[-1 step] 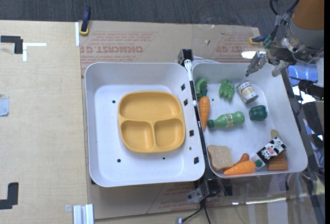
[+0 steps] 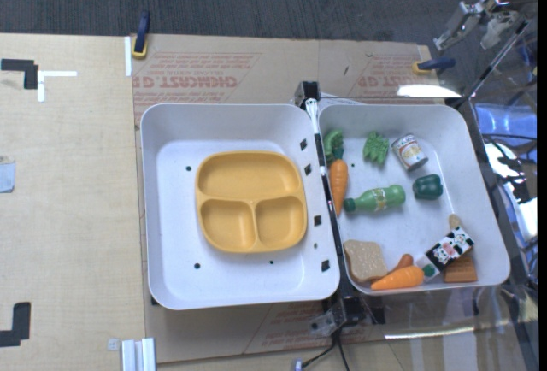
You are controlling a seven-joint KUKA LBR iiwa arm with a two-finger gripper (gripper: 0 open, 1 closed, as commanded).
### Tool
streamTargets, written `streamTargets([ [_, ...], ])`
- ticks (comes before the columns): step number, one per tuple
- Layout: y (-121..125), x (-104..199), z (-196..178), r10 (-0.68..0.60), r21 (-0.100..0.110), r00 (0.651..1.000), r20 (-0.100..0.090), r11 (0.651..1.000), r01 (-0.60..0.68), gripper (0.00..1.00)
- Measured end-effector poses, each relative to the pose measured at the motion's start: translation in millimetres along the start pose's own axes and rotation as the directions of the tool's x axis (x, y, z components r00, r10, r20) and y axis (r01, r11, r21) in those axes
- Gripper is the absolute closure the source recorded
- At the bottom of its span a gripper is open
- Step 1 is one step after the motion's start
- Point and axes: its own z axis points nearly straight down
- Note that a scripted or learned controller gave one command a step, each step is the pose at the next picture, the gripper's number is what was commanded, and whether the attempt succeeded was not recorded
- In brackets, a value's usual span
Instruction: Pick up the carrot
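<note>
A carrot (image 2: 338, 183) with a green leafy top lies lengthwise along the left wall of the right bin (image 2: 475, 164), leaves pointing to the far side. A second orange carrot (image 2: 398, 278) lies across the bin's near edge, its tip beside a bread slice (image 2: 365, 259). Nothing touches or covers either carrot.
The right bin also holds a green bottle (image 2: 377, 200) next to the first carrot, a leafy green (image 2: 374, 147), a can (image 2: 410, 151), a green pepper (image 2: 426, 186), a cow-patterned carton (image 2: 449, 249) and an orange block (image 2: 461, 272). In the left bin (image 2: 162, 215) sits a yellow divided plate (image 2: 208, 183).
</note>
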Motion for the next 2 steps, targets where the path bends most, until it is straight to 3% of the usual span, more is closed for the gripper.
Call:
streamTargets([
  [1, 1.4, 0.1, -7.4, -0.006, 0.001, 1.000, 0.004, 1.000, 0.006, 1.00],
  [2, 1.4, 0.2, -7.2, -0.006, 0.001, 1.000, 0.004, 1.000, 0.006, 0.00],
])
